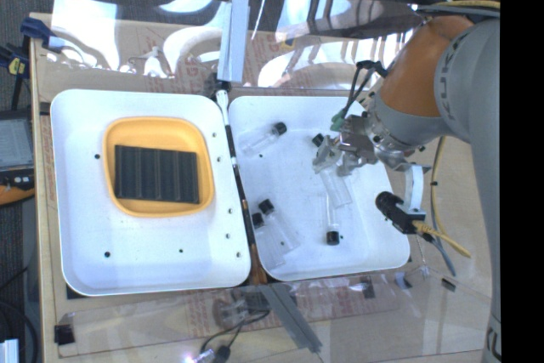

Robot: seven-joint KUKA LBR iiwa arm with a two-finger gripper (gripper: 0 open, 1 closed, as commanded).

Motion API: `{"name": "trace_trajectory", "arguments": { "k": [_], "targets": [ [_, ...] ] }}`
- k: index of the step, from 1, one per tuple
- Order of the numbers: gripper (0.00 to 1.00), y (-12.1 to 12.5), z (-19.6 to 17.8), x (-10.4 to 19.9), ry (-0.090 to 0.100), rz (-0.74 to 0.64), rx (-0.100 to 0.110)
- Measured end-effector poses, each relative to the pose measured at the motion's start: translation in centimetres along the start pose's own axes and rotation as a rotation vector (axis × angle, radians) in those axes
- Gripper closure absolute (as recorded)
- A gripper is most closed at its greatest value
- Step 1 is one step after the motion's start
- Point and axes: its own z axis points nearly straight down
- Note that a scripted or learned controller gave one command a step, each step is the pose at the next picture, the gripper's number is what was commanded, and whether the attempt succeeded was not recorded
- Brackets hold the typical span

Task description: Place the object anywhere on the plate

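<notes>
Hovering over right bin, gripper w/ finger state I can't tell; clear vials at 6 o'clock; yellow plate in left bin.

Plate: yellow, rounded-rectangle, dark ribbed insert, flat in left bin. Objects: clear vials with black caps lying in right bin, at.

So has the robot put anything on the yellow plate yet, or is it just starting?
Just starting. The yellow plate with the dark ridged insert in the left white bin has no vial on it. The gripper hangs over the right white bin, above clear black-capped vials; whether it holds one is unclear. Grabbing, carrying over and placing remain.
</notes>
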Motion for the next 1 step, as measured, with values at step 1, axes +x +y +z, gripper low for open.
{"name": "trace_trajectory", "arguments": {
  "k": [1],
  "targets": [
    [1.00,-6.25,3.91,2.03,-0.001,-0.106,0.003]
  ]
}}
